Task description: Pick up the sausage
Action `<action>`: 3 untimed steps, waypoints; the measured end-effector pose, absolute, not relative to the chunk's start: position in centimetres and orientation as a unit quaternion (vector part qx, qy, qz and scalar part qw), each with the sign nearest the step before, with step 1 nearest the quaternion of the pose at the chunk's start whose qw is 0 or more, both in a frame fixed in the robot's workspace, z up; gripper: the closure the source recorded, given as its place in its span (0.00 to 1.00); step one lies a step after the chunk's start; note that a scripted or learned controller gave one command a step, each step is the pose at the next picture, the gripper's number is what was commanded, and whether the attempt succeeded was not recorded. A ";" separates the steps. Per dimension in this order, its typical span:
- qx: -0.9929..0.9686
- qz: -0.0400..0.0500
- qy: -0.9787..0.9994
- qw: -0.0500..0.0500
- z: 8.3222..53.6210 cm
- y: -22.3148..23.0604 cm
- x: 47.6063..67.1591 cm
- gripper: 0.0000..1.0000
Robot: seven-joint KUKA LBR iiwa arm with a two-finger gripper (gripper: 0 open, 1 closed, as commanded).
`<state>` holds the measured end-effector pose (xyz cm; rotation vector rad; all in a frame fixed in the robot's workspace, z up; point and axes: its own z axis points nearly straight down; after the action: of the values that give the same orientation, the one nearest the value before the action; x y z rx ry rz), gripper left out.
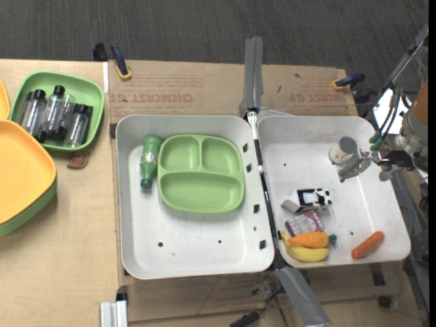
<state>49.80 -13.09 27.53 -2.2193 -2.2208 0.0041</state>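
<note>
The brown cardboard sheet (204,90) lying under the two white bins carries red printing that reads upside down and mirrored from this angle. On its left part the letters look like "CHEWCAST GP", and a similar line shows on the right part near the far edge, though neither can be made out for certain. The small black and white carton (310,199) and the pink packet (305,222) in the right bin (381,131) bear printing too small to read, and the labels on the little bottles (54,118) in the green bowl cannot be read either.
</note>
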 end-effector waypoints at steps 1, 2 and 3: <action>-0.589 0.000 -0.808 0.001 17.2 -19.8 47.8 0.00; -0.590 0.000 -0.807 0.001 18.0 -19.9 47.9 1.00; -0.884 0.002 -0.468 0.003 9.0 -14.7 48.9 1.00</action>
<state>48.88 -14.66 9.01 -2.7726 -1.4665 0.0072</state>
